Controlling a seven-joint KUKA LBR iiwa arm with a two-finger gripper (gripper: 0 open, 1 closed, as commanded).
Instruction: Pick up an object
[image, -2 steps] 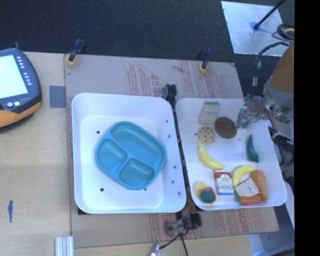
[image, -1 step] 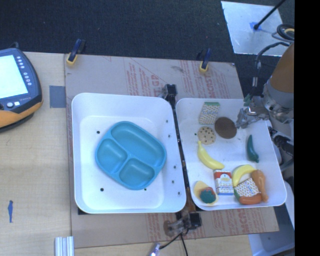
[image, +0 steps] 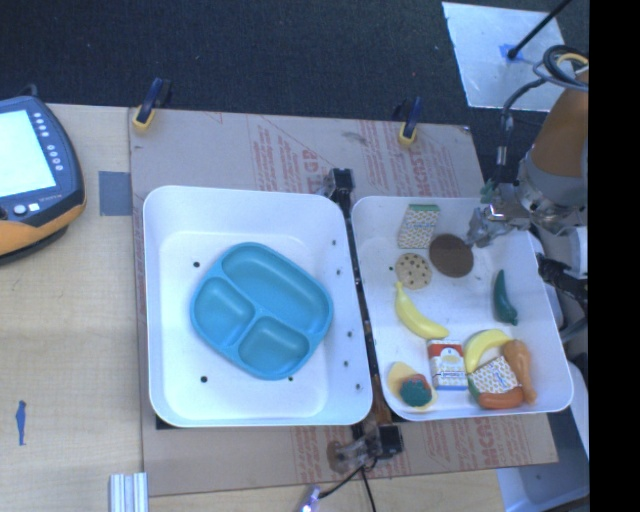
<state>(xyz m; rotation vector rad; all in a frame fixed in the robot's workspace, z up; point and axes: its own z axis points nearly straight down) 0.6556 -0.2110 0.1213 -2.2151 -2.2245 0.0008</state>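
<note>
The right bin (image: 560, 345) holds several toy foods. Among them are a brown round piece (image: 451, 256), a cookie (image: 412, 270), a pale patterned block (image: 419, 225), a banana (image: 417, 316) and a green pepper (image: 503, 298). Near the front lie a second banana (image: 484, 344), a small red box (image: 446, 364), an orange piece (image: 512, 380) and a yellow and green piece (image: 411, 387). My gripper (image: 482, 228) hangs low at the bin's far right part, just right of the brown round piece. Nothing shows between its tips.
The left bin (image: 165, 300) holds a blue divided plate (image: 261, 310). A tablet-like controller (image: 30, 175) lies at the far left of the bench. Clamps (image: 148, 106) pin the cardboard sheet at the back. Cables run beside the arm at the right.
</note>
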